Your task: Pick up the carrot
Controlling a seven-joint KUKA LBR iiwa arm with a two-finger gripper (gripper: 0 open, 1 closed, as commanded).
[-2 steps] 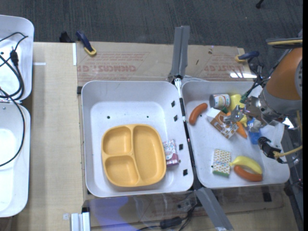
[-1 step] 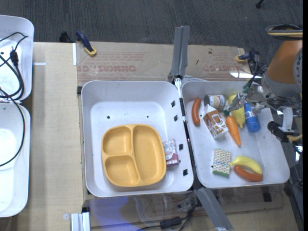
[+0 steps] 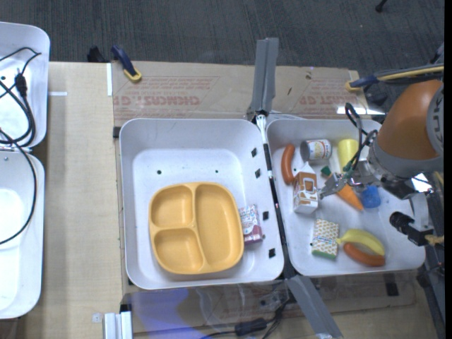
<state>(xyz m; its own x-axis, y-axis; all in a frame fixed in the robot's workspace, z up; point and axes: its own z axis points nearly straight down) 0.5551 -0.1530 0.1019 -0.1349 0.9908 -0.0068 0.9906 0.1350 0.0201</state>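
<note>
dark carpet floor (image 3: 212, 20), wooden bench (image 3: 78, 189)

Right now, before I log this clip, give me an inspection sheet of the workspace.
Surface: two white bins side by side, left bin, right bin.
Job's things: carrot lies in the right bin, at the claw's tips.
Clutter: yellow divided plate and small packet in the left bin; in the right bin sausage, can, small carton, banana, sponge, a blue thing.
Grippers: claw low over the right bin beside the carrot; grip unclear.
Cables: black cables across the white trays at left.
Surroundings: cardboard behind the bins, dark carpet beyond.
</note>
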